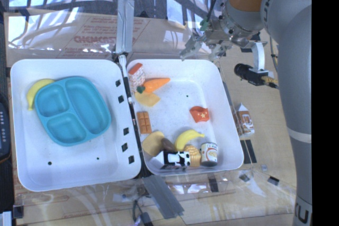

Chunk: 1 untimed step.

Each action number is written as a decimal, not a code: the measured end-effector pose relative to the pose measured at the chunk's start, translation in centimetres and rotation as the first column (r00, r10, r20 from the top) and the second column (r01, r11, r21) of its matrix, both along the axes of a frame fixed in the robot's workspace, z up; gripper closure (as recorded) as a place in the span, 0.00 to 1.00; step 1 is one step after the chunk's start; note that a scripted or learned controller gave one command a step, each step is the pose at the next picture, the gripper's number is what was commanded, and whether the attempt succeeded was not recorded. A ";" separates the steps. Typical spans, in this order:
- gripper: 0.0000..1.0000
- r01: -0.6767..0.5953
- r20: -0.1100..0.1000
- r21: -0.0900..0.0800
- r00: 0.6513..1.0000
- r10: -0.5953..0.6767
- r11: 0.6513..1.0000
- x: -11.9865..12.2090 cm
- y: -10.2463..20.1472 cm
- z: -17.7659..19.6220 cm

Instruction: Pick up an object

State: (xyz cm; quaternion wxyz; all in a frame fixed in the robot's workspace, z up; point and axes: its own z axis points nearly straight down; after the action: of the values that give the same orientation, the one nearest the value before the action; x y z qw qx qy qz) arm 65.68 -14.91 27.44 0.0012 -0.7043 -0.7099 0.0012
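Note:
My gripper [204, 51] hangs above the far rim of the right bin [225, 93], its two fingers apart with nothing between them. Below it in that bin lie an orange carrot [155, 83], a small milk carton [136, 74], a yellow cheese wedge [149, 99], a red strawberry-like piece [199, 114], a brown chocolate bar [143, 121], a banana [188, 138], a tin can [209, 153], a black-and-white cow [176, 159] and a bread piece [153, 142].
The left bin [21, 166] holds a blue divided plate [72, 109] and a yellow banana [37, 90] at its upper left. A small carton [245, 120] lies on the bench right of the right bin. The grey arm [288, 61] fills the right side.

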 end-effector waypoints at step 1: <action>1.00 -0.007 -0.001 0.000 1.000 0.007 1.000 0.1 0.1 1.0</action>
State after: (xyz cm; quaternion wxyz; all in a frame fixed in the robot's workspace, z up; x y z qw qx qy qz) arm 65.76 -14.76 28.47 0.0016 -0.7019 -0.7122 0.0017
